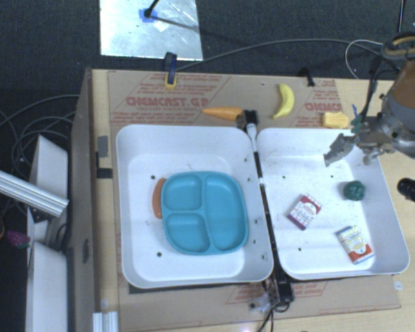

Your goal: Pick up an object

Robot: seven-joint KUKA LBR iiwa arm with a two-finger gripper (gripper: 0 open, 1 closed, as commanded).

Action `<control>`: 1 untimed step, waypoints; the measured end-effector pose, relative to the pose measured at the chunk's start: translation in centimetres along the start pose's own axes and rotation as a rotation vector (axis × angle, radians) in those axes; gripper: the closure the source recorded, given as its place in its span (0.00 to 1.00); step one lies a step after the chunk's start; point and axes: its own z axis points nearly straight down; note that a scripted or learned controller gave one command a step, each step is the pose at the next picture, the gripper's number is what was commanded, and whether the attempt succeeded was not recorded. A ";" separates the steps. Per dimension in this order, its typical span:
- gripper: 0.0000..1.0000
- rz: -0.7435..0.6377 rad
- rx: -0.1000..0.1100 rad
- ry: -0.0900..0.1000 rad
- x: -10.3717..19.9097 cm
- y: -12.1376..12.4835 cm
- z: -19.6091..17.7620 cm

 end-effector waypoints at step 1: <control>0.00 0.002 0.005 0.001 1.6 -0.3 16.6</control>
